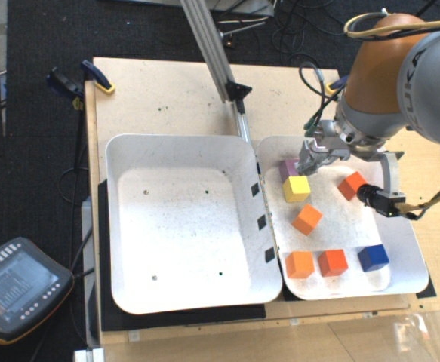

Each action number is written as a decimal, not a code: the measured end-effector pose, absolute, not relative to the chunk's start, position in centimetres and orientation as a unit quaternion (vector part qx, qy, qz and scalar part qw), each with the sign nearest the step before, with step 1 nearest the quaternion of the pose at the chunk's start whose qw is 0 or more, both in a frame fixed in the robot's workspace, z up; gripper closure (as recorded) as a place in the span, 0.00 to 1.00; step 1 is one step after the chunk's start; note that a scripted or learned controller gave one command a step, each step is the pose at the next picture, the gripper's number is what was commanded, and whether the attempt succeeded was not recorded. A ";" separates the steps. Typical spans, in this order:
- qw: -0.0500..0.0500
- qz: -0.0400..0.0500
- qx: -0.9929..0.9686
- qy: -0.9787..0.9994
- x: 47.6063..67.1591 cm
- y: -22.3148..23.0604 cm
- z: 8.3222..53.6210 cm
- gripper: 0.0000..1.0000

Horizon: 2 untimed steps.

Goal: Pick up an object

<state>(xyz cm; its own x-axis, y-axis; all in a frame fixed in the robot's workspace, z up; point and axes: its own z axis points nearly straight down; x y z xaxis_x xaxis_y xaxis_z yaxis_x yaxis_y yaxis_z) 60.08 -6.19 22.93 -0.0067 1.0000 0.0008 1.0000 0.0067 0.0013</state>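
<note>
1. The claw (pixel 308 162) hangs low over the far left corner of the right bin (pixel 401 236). I cannot tell if it is open.
2. A yellow block (pixel 296 188) sits just below it, beside a purple block (pixel 287 167).

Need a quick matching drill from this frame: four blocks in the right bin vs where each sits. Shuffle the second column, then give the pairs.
Things:
1. yellow block
2. blue block
3. purple block
4. red-orange block

Places:
A. near the right bin's front right corner
B. far side, partly hidden under the pincer
C. right of the pincer, beside the black fitting on the arm
D. just in front of the purple block, by the wall between the bins

Pairs: 1-D, 2-A, 3-B, 4-C
</note>
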 end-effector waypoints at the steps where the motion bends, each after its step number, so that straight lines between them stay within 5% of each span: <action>1: 0.001 0.000 0.706 0.708 61.4 -1.8 22.8 1.00; 2: 0.000 0.001 0.704 0.710 61.4 3.6 23.9 1.00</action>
<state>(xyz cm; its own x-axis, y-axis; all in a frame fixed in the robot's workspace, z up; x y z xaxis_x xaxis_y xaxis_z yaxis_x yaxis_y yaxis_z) 61.40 3.59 23.91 -0.0074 1.0000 0.0018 1.0000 0.0074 0.0020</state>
